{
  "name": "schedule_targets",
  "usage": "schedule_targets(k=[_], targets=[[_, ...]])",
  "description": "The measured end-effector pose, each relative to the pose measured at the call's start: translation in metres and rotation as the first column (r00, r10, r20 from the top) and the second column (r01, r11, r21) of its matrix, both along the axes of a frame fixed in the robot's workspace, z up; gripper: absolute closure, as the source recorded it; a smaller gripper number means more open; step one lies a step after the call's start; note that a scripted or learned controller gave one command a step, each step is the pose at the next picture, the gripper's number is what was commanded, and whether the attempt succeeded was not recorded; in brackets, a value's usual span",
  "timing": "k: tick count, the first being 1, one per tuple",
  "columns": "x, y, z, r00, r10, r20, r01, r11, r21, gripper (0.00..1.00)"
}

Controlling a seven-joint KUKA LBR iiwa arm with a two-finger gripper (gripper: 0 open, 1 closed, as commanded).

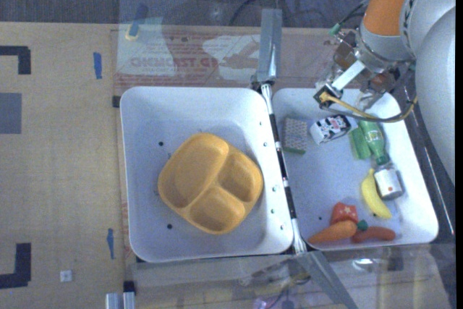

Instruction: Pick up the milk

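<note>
The tan worktop (pixel 58 177) fills the left and middle of the frame. Two shallow white bins sit on it side by side, edges touching: the left bin (pixel 145 119) at centre, the right bin (pixel 423 217) toward the lower right. Blue tape strips (pixel 97 65) and black corner marks (pixel 17 60) lie along its left part.

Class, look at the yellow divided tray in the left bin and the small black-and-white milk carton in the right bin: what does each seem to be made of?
Yellow divided tray: likely moulded plastic, matte, with smooth rounded compartments. Small black-and-white milk carton: boxy with printed patches; card or plastic, too small to tell.
</note>
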State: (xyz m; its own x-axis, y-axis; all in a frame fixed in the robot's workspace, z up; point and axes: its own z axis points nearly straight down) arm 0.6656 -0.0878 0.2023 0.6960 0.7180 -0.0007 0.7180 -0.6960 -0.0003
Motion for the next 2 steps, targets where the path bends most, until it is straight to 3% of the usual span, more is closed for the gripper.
schedule_targets(k=[1,2], targets=[[-0.004,-0.062,0.04,1.0,0.002,0.001,-0.002,1.0,0.0,0.0],[-0.026,-0.05,-0.105,1.0,0.028,0.006,-0.028,1.0,0.001,0.0]])
